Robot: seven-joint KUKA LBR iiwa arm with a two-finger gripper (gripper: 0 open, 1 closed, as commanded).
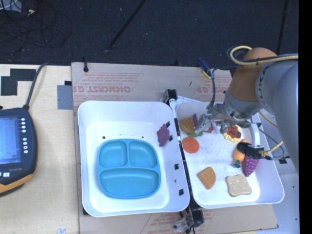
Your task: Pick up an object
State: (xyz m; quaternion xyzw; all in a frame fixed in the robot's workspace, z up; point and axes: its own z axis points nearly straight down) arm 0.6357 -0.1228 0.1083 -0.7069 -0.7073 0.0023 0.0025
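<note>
Tan waffle piece upright, long axis slightly tilted.

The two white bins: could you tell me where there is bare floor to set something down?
Left bin: bare floor above the blue divided plate. Right bin: a bare patch between the orange-red disc, waffle piece and purple grapes. Crowded under the gripper.

The arm is cut by the right edge. It covers part of the right bin. The end effector fingers are too small to read.
</note>
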